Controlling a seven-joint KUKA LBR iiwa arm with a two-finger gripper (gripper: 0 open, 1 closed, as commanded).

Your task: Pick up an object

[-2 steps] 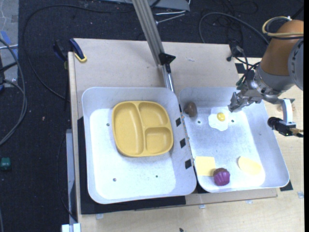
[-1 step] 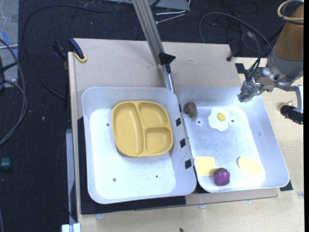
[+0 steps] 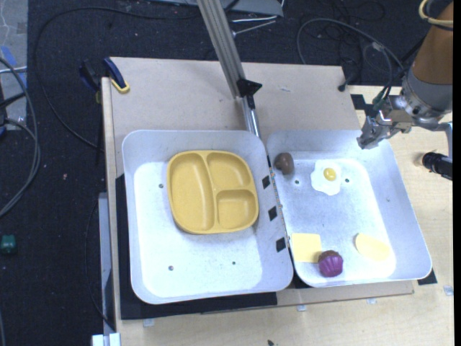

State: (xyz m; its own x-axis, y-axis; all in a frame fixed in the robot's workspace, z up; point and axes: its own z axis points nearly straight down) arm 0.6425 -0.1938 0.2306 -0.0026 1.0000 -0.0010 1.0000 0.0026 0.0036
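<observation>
The right bin point(image 3: 389, 186) holds a brown round object point(image 3: 284, 163) at its far left, a fried egg toy point(image 3: 328, 178) near the back, a yellow square slice point(image 3: 305, 247), a purple object point(image 3: 330, 264) and a pale yellow oval piece point(image 3: 372, 247) at the front. My gripper point(image 3: 369, 138) hangs over the back right edge of this bin, above and to the right of the egg, with nothing visible between its fingers.
The left bin point(image 3: 144, 265) holds a yellow divided plate point(image 3: 212, 191). A metal pole point(image 3: 223, 38) slants down to the seam between the bins. Cables lie on the dark floor behind and to the left of the bench.
</observation>
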